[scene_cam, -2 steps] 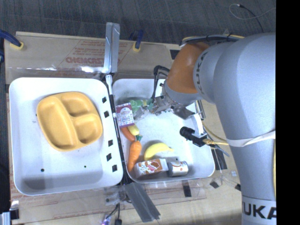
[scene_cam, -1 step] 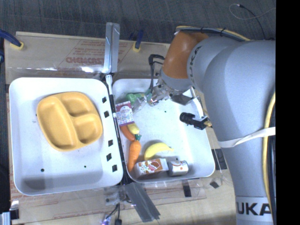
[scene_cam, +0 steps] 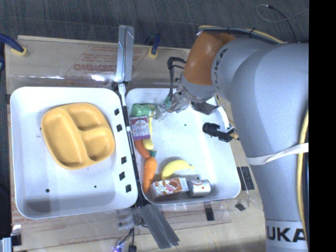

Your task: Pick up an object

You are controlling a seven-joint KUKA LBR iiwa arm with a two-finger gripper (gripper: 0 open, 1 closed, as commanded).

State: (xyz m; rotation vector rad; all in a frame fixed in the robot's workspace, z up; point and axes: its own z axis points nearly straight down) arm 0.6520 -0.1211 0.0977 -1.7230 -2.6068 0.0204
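Presently | step: approach, nothing judged lifted | gripper [scene_cam: 170,105] was seen at 12 o'clock of the right bin [scene_cam: 220,164], just beside the green packet [scene_cam: 143,109]; whether it was apart or together could not be told | next: a descent squarely over the packet was judged needed | yellow tray [scene_cam: 77,134] was left in the left bin [scene_cam: 31,193].

Wooden bench [scene_cam: 63,56] carries two white bins side by side. Right bin [scene_cam: 223,185] sits directly under the gripper [scene_cam: 170,105], its far wall just beside the fingertips; left bin [scene_cam: 26,156] lies well off to the gripper's left, touching the right bin along a shared edge
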